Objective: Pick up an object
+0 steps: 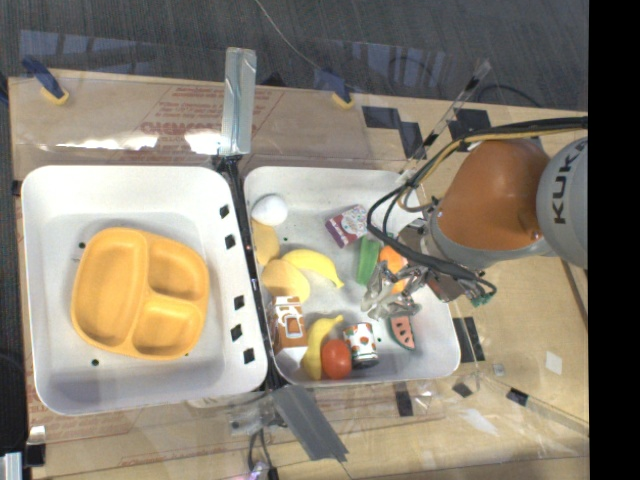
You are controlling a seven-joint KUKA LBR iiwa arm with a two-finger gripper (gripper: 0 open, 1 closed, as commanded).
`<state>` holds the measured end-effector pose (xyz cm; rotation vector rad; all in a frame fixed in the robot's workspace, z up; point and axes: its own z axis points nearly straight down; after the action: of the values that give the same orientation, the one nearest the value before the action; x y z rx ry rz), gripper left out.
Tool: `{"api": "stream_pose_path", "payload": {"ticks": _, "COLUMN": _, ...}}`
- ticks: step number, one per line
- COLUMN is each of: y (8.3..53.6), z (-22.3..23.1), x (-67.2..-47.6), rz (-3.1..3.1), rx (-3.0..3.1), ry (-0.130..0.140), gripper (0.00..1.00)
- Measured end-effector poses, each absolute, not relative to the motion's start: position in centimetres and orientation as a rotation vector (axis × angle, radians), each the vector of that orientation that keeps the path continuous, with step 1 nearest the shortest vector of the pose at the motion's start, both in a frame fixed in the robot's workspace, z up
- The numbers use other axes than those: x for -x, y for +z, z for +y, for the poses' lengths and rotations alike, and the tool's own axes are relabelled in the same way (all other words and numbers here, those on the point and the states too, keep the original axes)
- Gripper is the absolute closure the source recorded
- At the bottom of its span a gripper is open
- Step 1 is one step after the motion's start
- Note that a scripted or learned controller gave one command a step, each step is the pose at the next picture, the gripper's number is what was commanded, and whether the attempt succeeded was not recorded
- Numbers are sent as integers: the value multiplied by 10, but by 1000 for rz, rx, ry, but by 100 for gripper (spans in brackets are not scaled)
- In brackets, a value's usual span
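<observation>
My gripper (390, 290) hangs low over the right side of the right bin (300, 180), reaching in from the right under the orange wrist band. It sits just over an orange piece (392, 259) and beside a green piece (367, 260). A watermelon slice (402, 331) lies just below it. A small can (362, 340), a red tomato (336, 360) and a banana (317, 340) lie along the bin's near wall. Yellow fruit (303, 267), a white ball (268, 209), a pink packet (347, 225) and an orange-and-white carton (288, 320) lie to the left.
The left bin (50, 208) holds a yellow divided tray (140, 290). A black divider (243, 268) runs between the bins. Cables (400, 203) loop from the arm over the right bin's far right corner.
</observation>
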<state>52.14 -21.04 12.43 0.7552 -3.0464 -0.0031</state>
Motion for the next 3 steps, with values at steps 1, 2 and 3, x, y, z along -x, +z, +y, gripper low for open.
{"api": "stream_pose_path", "payload": {"ticks": 1, "y": 266, "z": -211, "x": -557, "rz": -3121, "rx": -450, "ry": 11, "gripper": 100}}
{"api": "stream_pose_path", "payload": {"ticks": 2, "y": 261, "z": -211, "x": -556, "rz": -3113, "rx": -447, "ry": 3, "gripper": 0}}
{"api": "stream_pose_path", "payload": {"ticks": 3, "y": 130, "z": -208, "x": -573, "rz": -3100, "rx": -442, "ry": -11, "gripper": 0}}
